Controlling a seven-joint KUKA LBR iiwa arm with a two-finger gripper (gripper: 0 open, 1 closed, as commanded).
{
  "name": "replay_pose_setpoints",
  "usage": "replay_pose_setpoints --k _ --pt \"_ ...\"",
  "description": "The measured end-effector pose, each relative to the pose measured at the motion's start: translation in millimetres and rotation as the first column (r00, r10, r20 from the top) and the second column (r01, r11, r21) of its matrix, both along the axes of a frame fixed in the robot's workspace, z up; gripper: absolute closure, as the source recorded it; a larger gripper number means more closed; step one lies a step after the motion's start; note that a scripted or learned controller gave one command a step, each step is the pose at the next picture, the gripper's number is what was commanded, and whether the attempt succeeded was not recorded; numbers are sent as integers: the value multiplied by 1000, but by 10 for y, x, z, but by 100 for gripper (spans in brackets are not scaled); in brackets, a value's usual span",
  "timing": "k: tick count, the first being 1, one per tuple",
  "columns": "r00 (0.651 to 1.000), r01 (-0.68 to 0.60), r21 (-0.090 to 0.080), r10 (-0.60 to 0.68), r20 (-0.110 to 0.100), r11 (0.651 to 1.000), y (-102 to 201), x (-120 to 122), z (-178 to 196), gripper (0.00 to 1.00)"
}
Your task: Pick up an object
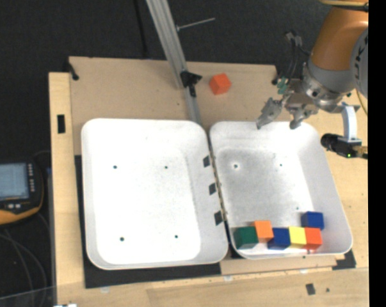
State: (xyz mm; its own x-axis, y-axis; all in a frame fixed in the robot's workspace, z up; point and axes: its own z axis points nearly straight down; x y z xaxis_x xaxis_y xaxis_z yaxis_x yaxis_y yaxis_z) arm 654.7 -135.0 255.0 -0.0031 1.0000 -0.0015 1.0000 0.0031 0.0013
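Several small blocks lie in a row along the near wall of the right bin [321,171]: a green block [246,236], an orange block [264,229], a blue block [280,236], a yellow block [298,236], an orange-red block [313,237] and a second blue block [313,220] behind it. My gripper [280,118] hangs over the far edge of the right bin, well away from the blocks. Its two fingers are spread apart and open, with nothing between them.
The left bin [141,190] sits beside the right one. A lone orange block [220,84] rests on the bench behind the bins. A slanted metal pole [170,40] rises near the bins' far junction. A handheld controller [10,190] lies at the left.
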Motion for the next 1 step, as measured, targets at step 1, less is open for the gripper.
replay_pose_setpoints --k 1 --pt "1000 6 -1 -6 1 1000 -637 -353 -1593 0"
